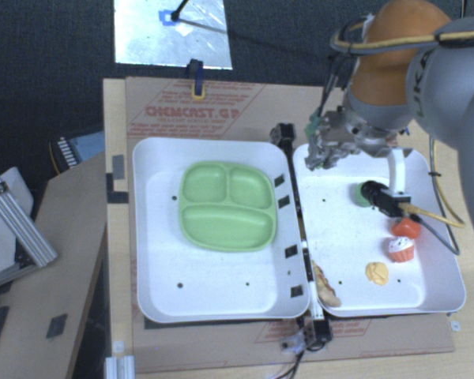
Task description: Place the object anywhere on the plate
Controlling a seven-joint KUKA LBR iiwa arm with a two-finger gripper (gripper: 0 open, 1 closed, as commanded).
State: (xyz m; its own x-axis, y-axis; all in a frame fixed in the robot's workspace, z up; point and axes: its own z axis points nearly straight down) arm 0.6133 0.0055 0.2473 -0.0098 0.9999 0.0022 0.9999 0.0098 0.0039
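Gripper [325,158] at the right bin's [434,290] eleven o'clock, seemingly empty, finger state unclear; risks missing the cupcake [400,249]

Dark wall [47,38] — tan bench [79,235]

We see the bench [87,212], tan w/ a printed cardboard sheet [193,109] on top, carrying two white bins side by side & touching along a clipped seam. Left bin [154,290] sits on the sheet's left part, right bin [434,290] on its right. A yellow clamp [197,81] sits at the sheet's far edge.
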